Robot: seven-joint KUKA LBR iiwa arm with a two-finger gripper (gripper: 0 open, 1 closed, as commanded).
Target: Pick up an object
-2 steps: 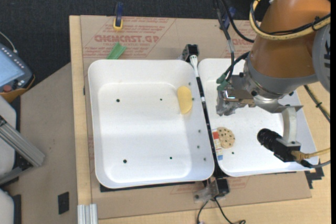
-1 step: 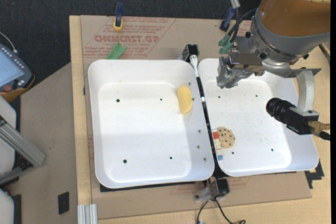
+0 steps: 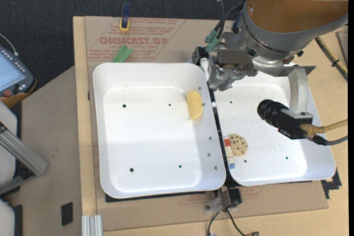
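Cookie (image 3: 238, 145) lies nearest the lens, flat on the floor of the right bin (image 3: 310, 166), close to the divider between bins; a small card (image 3: 229, 151) sits touching its left side. Yellow piece (image 3: 194, 105) rests in the left bin (image 3: 110, 135) near its right wall. Judged: both look light. Cookie probably stiff but brittle, thin and hard to get under; grip across its edges, gently. Yellow piece looks rounded, thicker, possibly soft; easier, taken across its narrow width. Gripper (image 3: 221, 81) hangs over the dividing rims, near the yellow piece, well apart from the cookie. Jaw state: cannot tell.
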